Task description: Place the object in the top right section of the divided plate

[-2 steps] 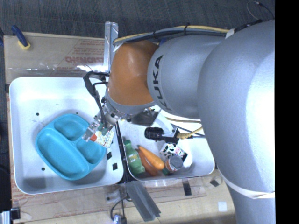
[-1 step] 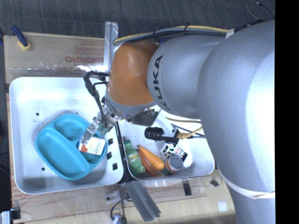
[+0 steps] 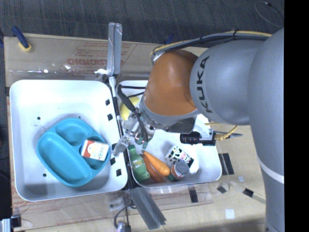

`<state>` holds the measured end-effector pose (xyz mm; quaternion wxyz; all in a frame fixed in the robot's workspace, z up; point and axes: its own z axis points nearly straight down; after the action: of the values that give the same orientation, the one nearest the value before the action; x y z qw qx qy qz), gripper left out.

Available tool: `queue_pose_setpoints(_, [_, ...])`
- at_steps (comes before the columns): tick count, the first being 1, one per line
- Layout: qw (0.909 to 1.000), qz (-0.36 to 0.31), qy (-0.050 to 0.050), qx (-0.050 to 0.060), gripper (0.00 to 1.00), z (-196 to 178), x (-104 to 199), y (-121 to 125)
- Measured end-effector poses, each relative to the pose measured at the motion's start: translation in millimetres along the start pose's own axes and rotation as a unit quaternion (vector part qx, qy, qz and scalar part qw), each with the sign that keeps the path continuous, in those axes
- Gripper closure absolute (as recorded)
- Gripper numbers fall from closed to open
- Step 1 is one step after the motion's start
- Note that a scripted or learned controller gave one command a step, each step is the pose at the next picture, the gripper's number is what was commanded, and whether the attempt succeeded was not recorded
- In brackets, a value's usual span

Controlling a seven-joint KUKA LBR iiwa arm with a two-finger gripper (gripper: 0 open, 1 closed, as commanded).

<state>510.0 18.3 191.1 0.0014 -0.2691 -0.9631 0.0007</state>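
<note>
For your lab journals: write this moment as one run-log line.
gripper: over right bin's left edge | small red-and-white carton: on blue divided plastic plate | left white bin

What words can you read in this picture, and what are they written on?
"KUKA" - white letters on the grey robot arm.
Red print on the cardboard behind the bins - too blurred to read.
Label on the small carton on the blue plate - too small to read.

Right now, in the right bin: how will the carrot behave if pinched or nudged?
The carrot looks glossy and smooth, so probably a plastic toy: stiff, light, maybe slippery. Its tapered round shape could roll, though the green bottle beside it and the bin wall may check that. A nudge would likely jostle the neighbours packed against it.
</note>
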Motion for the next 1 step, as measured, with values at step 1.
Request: queue_pose_setpoints(1, [1.0000, -0.003, -0.001, 0.000, 1.00, -10.1, -0.6, 1.3])
